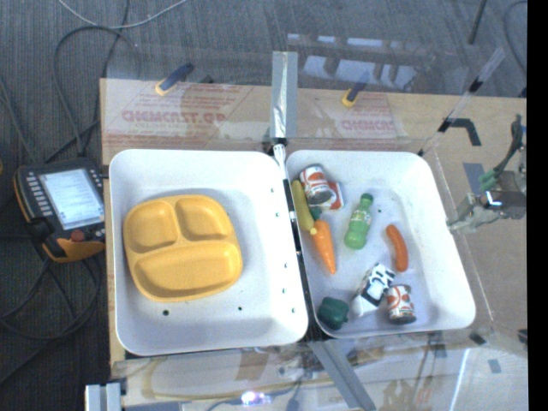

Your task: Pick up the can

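A: Looking for the can first. One red and white can lies on its side in the right-hand bin, in its far corner beside the divider between the two bins, and it rests against the top of a yellow corn cob.

B: There is a second one, I think. A small red and white can sits near the front wall of the same bin, touching a black and white carton.

A: Agreed, so either could serve. Where is the gripper?

B: At the right edge, a piece of grey and green hardware stands outside the right bin, beyond its right wall. I take it for the gripper, but it is too small and cluttered to be sure, and I cannot tell how the jaws stand.

A: Then both cans lie to the left of it in this view. The front can is the nearer one, by my judgement, with an orange sausage between it and the far corner.

B: The far can's long axis runs roughly along the bin's back wall, tilted a little. A green bottle and a carrot lie close by, so a descent there looks crowded.

A: The left bin carries only the yellow divided plate, well apart from all this.
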`<state>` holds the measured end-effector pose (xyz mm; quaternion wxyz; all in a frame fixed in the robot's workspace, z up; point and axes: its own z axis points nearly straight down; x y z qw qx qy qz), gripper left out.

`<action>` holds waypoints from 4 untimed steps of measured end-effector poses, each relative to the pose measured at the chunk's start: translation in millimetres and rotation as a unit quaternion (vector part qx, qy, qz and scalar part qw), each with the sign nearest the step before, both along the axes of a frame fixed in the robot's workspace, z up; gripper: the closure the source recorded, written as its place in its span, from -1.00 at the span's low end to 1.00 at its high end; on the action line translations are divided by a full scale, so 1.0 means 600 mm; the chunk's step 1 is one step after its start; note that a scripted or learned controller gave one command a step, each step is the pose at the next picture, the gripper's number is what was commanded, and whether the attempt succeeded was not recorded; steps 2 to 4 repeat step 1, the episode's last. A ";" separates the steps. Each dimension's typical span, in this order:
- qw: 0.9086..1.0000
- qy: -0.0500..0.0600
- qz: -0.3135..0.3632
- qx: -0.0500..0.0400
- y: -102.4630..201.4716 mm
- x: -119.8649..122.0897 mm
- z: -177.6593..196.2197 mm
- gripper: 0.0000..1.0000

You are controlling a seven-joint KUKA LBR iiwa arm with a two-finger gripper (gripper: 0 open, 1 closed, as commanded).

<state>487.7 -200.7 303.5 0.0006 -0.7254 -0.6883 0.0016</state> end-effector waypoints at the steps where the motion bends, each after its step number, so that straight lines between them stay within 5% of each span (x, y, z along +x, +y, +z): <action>1: 0.994 -0.001 0.108 0.000 -0.033 -0.006 0.005 1.00; 4: 0.994 -0.001 0.108 0.000 -0.033 -0.006 0.005 1.00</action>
